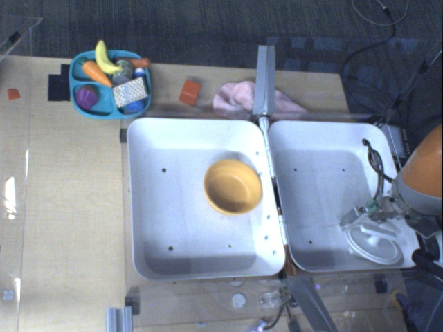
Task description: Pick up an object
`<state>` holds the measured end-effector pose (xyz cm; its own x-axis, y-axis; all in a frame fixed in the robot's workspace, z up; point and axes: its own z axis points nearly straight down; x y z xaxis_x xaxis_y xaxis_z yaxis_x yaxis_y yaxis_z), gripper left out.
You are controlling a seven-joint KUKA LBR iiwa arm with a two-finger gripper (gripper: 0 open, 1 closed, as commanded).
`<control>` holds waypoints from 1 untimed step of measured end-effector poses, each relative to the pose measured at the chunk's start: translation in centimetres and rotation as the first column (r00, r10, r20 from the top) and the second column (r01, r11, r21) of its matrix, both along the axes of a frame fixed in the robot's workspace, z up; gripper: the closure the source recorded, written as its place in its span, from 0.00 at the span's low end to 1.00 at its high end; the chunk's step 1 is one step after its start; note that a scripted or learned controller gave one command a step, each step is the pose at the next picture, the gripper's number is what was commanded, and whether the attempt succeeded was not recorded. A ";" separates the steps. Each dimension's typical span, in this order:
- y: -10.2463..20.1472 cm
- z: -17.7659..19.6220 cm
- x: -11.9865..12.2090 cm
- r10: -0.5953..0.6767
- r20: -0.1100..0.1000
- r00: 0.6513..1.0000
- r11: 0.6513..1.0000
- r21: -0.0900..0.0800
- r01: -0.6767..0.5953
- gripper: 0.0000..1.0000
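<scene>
Claw (365, 216) noted low over the right bin (311, 151), at its near right corner, just beside a clear round dish (374, 245). Cannot tell whether apart or together: blurred and visually mixed with cabling. Nothing seen clamped in it. Contact with the dish not determinable.

Nearest candidate for pickup: clear round dish, lying flat on the right bin's floor, close to the near wall. Judged light, thin and fairly stiff, probably slippery, with some spring at the rim. Best taken across the rim on the side toward the bin's centre, away from the wall. Risk of sliding or flipping under an uneven pinch.

Second candidate: yellow bowl (234, 187), upright, mouth up, in the left bin (159, 220), near its right wall and well apart from the claw. Judged light, rigid, smooth. Looks too wide to span; pinch on the rim wall advised, inside and outside.

Arm (423, 168) entering from the right, orange band over the right bin's right edge, wrist pitched down toward the dish. Small adjustment judged enough for the dish; full traverse over the divider required for the bowl.
</scene>
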<state>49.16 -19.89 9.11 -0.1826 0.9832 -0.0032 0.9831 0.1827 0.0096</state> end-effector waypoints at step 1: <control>-0.4 -0.2 0.2 0.039 0.003 0.999 0.999 0.002 -0.040 0.00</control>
<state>49.32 -20.28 8.92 -0.2213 0.9752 -0.0018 0.9751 0.2213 0.0128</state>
